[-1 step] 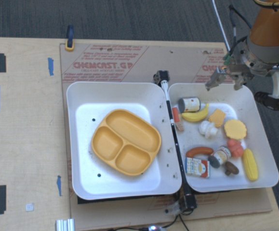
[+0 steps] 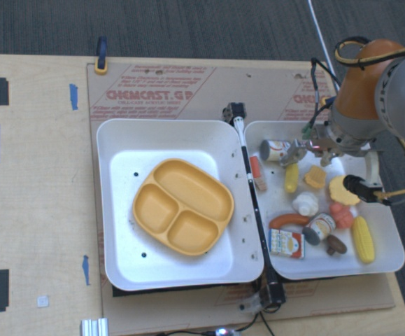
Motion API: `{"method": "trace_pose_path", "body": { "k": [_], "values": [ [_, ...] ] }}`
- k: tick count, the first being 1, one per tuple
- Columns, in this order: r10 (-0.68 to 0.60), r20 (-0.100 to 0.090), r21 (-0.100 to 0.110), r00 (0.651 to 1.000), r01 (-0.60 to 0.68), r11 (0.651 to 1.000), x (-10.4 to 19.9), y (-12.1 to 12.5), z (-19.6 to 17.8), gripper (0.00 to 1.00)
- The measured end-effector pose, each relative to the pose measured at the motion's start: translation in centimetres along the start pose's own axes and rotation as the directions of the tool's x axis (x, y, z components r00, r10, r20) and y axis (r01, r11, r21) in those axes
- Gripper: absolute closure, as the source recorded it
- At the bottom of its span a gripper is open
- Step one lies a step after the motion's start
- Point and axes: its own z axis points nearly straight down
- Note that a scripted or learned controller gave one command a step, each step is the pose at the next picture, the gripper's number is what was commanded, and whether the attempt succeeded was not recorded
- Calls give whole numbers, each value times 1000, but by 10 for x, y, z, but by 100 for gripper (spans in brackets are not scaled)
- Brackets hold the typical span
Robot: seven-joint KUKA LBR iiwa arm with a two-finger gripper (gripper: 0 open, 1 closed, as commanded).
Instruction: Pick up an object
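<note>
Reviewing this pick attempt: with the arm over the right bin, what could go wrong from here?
1. The right bin is crowded: the corn cob, small jar and carton lie close together, so a descent may nudge neighbours or catch two items.
2. The gripper sits near the can by the bin's back edge; the round can could roll away.

My arm (image 2: 377, 96) over right bin (image 2: 391, 257), claw (image 2: 314, 148) near can (image 2: 275, 149); yellow tray (image 2: 182, 206) in left bin (image 2: 111, 187).

A pale wooden bench (image 2: 34, 208) with blue tape marks (image 2: 73, 96) lies under even light. Dark grey carpet (image 2: 153, 12) runs behind it; a printed board (image 2: 153, 93) lies on top.
</note>
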Motion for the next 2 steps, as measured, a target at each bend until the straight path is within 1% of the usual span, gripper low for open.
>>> {"method": "trace_pose_path", "body": {
  "k": [1,2],
  "values": [
    [3,0,-7,1000,-3,1000,18,-45,12,0],
    [4,2,-12,1000,-4,1000,18,-43,0,100]
  ]
}}
